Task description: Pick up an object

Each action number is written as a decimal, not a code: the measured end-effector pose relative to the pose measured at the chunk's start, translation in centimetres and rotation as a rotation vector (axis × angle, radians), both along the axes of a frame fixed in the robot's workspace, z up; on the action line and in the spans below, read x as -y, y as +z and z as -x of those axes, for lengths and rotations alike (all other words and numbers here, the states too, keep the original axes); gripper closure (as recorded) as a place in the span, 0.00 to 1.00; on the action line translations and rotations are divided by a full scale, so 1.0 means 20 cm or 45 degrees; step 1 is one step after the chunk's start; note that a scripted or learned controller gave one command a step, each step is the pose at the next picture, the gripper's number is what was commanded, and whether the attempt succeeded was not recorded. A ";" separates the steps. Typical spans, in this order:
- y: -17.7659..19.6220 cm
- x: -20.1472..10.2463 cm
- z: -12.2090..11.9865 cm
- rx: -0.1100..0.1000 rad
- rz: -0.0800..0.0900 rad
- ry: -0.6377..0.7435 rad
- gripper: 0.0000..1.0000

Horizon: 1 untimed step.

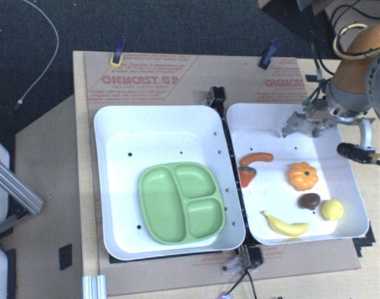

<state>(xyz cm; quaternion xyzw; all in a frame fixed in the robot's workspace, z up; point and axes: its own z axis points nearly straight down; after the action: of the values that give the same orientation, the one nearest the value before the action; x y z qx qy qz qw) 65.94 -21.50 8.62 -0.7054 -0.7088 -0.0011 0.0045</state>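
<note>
While our gripper hangs splayed and unladen near the right bin's far edge, we risk closing on nothing: the pumpkin sits well apart.

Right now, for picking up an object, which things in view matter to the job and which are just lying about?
Belong to the job:
gripper
sausage
strawberry
pumpkin
brown fruit
lemon
banana
right bin

Just lying about:
green divided plate
left bin
blue clamps
</note>
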 end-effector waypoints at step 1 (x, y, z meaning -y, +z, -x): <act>0.06 0.01 0.00 0.010 0.010 0.000 1.00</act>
<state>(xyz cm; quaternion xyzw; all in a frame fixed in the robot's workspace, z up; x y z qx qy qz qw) 66.02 -21.70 9.74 -0.7054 -0.7088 -0.0012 -0.0009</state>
